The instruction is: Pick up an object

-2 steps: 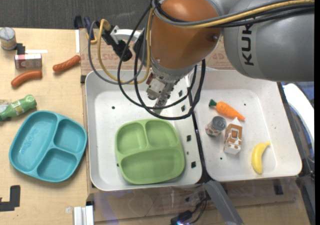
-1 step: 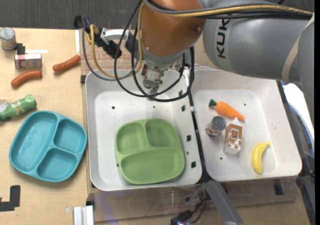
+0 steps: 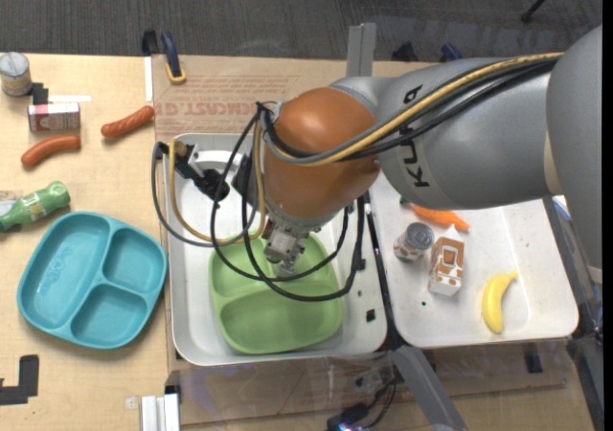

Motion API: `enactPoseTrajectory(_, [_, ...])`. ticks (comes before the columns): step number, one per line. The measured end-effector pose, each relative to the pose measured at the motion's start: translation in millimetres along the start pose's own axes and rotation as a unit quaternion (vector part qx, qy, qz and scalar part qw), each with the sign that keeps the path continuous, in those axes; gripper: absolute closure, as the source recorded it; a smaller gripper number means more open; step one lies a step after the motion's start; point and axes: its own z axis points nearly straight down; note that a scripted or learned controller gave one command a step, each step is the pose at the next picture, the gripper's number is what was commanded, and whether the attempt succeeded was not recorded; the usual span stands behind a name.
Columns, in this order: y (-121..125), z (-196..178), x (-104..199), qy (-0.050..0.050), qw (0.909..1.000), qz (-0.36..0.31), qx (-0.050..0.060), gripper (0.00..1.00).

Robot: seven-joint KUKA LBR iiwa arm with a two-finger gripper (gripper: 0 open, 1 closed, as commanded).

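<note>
Arm: grey KUKA arm with a rounded orange band (image 3: 321, 147) above the wrist rises closest to the lens, reaching in from the right with black and yellow cables looped around it.
Gripper: small metal two-finger gripper (image 3: 280, 257) hangs below the orange band, over the left white bin (image 3: 187, 324).
Gripper state: cannot tell; the wrist hides the tips, and nothing can be seen held.
Directly beneath gripper: light green plastic divided plate (image 3: 278, 309) lying flat in the left bin; contact with it cannot be judged.
Right of gripper: right white bin (image 3: 536, 324) holds a small round tin (image 3: 415, 241), a small white and orange carton (image 3: 446, 266) just beside the tin, an orange carrot-shaped piece (image 3: 441, 217) behind them, and a yellow banana (image 3: 496, 300) farther right.
Left of gripper: turquoise divided plastic tray (image 3: 91, 276) on the wooden bench (image 3: 96, 161), well apart from the bins.
Far left, beyond tray: green bottle (image 3: 34, 206), two red sausages (image 3: 86, 135), small red and white box (image 3: 53, 116).
</note>
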Motion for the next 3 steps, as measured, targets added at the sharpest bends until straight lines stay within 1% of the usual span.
enactPoseTrajectory(1, [-54.2, -197.0, 5.0, -0.002, 0.9986, -0.054, 0.003, 1.00])
enactPoseTrajectory(2, [-66.3, -172.0, 82.5, -0.002, 0.9998, -0.022, 0.003, 1.00])
enactPoseTrajectory(3, [-35.3, -77.6, 102.8, -0.002, 0.9956, -0.094, 0.003, 1.00])
